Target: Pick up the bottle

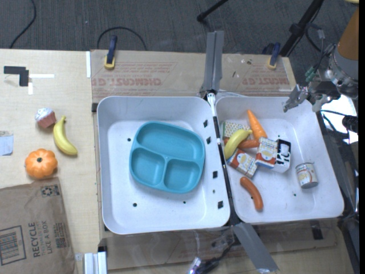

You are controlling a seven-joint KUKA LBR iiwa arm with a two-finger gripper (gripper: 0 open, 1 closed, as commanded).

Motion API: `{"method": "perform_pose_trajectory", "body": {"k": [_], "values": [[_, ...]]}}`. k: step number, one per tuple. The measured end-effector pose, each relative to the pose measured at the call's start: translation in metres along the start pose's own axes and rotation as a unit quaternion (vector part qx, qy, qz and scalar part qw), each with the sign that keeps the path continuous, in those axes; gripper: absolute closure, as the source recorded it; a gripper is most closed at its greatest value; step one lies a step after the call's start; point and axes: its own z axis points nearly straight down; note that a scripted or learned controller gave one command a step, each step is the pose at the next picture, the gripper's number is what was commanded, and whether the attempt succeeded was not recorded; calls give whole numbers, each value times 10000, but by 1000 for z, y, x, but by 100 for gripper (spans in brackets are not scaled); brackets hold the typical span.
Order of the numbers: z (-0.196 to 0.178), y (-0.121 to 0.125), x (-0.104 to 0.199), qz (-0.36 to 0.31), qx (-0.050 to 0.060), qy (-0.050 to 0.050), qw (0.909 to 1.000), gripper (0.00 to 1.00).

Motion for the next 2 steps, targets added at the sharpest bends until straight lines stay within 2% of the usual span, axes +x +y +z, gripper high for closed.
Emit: {"method": "perform_pose_trajectory", "body": {"k": [1,2], "values": [[80,-78,-18,41,7,5,10000,0],[89,-103,50,1200,12,7,9928,0]]}}
